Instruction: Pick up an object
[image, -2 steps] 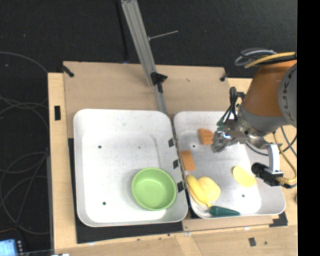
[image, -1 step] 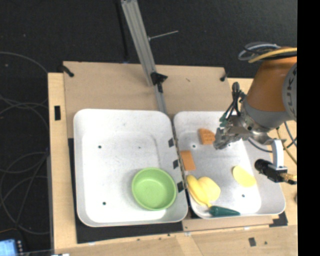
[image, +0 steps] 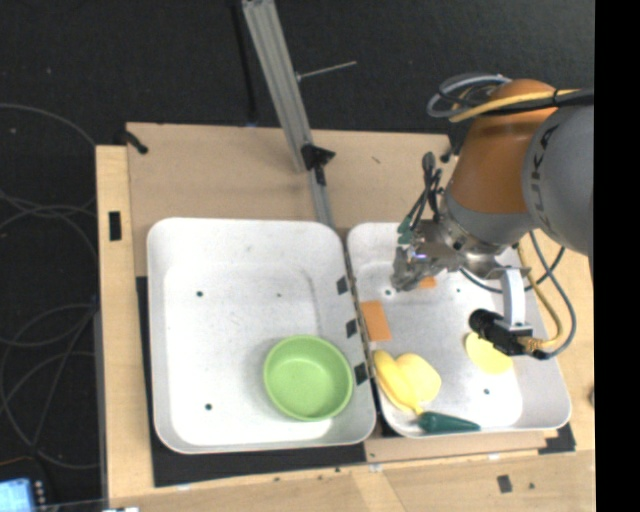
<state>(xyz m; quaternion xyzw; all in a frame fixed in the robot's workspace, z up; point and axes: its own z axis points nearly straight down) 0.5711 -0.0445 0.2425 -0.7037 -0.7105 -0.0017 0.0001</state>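
Note:
My gripper (image: 408, 274) hangs over the back left part of the right bin (image: 535, 415), its fingers pointing down near the bin floor. A small orange piece (image: 429, 284) shows just right of the fingers. An orange flat block (image: 375, 321) lies in front of the gripper, near the bin's left wall. A yellow soft object (image: 407, 378) sits at the front left of that bin, with a dark green object (image: 447, 424) at the front rim. A yellow round piece (image: 489, 354) lies on the right side. A green bowl (image: 307, 377) rests in the left bin (image: 200, 260).
A slanted metal pole (image: 290, 110) runs from the top down to the gap between the bins. A black cable end (image: 490, 326) and cables hang from the arm over the right bin. The wooden bench (image: 215, 165) surrounds both bins.

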